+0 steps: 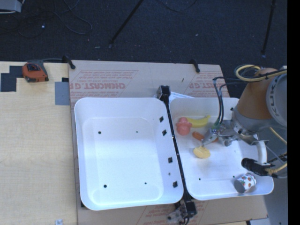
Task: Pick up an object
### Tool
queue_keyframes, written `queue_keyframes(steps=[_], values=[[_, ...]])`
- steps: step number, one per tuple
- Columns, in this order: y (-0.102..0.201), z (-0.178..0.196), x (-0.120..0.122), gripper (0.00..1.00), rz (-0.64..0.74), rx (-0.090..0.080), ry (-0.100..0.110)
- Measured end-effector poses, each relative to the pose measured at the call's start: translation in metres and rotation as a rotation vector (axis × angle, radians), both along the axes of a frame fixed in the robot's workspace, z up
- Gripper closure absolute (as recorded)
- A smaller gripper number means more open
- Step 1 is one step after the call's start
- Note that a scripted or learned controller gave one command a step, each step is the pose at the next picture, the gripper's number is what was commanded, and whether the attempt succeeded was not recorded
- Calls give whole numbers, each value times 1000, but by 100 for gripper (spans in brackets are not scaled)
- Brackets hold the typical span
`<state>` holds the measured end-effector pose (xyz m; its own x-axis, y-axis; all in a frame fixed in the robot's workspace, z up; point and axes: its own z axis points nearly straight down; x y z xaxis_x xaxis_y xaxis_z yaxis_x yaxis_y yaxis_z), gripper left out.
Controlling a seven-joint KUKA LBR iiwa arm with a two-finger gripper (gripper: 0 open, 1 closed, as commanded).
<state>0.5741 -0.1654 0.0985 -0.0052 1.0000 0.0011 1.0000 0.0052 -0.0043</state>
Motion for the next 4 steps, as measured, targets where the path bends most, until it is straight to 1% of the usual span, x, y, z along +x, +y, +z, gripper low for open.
queue_keyframes(steps=[1,2,3,4], values=[[-2,17,-2,100,-8,0,-1],[-2,18,-2,0,-9,0,-1],[12,-11,-9,0,-5,-1,-3],[48,-9,-32,0,-5,-3,-7]])
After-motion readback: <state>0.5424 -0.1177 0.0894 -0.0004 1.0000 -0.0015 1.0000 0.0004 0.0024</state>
